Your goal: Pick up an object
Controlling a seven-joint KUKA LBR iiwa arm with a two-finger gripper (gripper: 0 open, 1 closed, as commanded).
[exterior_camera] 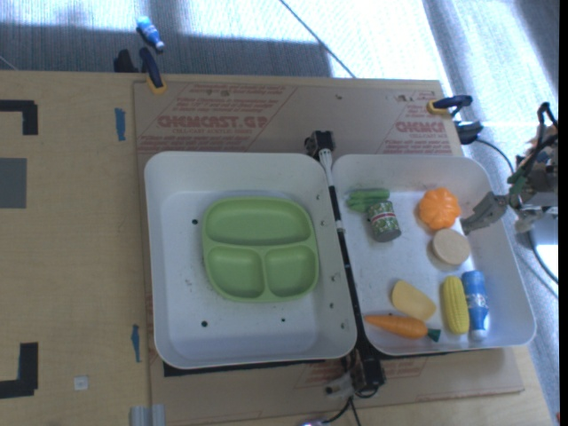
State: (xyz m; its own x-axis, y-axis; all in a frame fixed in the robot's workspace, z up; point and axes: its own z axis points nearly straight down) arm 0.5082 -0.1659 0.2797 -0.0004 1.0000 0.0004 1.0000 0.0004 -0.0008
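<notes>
The right bin (510, 264) holds several toy foods. An orange fruit (438, 209) lies at its back, with a beige round disc (450, 248) just in front of it. A small green can (383, 220) and a green vegetable (366, 199) lie at the back left. A yellow wedge (414, 299), a corn cob (454, 303), a blue bottle (476, 302) and a carrot (399, 326) lie along the front. My gripper (482, 216) reaches in over the bin's right rim, just right of the orange fruit and above the disc. Nothing shows in its grasp.
A green divided plate (260, 247) sits in the left bin (169, 238). A black clamp (319, 142) stands where the two bins meet at the back. Cables and the arm's wrist (535, 180) crowd the right edge.
</notes>
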